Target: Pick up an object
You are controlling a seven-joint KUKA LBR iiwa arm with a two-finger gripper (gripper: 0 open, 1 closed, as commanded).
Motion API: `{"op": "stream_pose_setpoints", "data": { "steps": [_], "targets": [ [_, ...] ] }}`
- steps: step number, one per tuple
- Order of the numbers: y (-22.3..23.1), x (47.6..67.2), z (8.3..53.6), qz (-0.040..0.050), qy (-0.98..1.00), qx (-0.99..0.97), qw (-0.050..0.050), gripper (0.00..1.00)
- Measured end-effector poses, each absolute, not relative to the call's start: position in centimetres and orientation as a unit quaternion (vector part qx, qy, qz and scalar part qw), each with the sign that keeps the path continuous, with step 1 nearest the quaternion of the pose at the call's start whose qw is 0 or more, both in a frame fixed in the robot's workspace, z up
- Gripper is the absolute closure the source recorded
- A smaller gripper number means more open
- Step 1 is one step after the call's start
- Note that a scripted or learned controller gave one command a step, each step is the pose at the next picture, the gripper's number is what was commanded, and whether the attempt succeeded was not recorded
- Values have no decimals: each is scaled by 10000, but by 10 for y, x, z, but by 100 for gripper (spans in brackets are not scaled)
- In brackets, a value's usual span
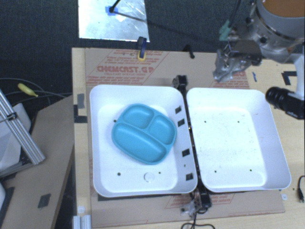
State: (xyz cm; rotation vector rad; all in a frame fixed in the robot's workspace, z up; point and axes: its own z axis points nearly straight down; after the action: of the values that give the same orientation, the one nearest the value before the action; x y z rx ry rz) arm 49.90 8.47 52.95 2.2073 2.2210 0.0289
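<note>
A light blue plate [143, 133] with three compartments lies flat in the middle of the left white bin [102, 175]. The right white bin [238, 142] shows only its bare, speckled floor. My gripper [229, 69] hangs high behind the back rim of the right bin, over the cardboard, well to the right of the plate and apart from it. Nothing shows in its grasp.
Both bins rest on a printed cardboard sheet [124, 67]. A shiny foil sheet [114, 13] lies on the dark floor behind, and a small yellow and blue clip [141, 49] stands at the cardboard's back edge. An aluminium frame [19, 132] stands at the left.
</note>
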Motion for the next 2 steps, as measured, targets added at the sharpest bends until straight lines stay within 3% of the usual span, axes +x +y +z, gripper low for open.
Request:
{"op": "stream_pose_setpoints", "data": {
  "steps": [1,2],
  "targets": [
    [165,501,428,-25,7111,7031,-24,100],
    [138,486,402,-3,7066,7076,-2,100]
  ]
}}
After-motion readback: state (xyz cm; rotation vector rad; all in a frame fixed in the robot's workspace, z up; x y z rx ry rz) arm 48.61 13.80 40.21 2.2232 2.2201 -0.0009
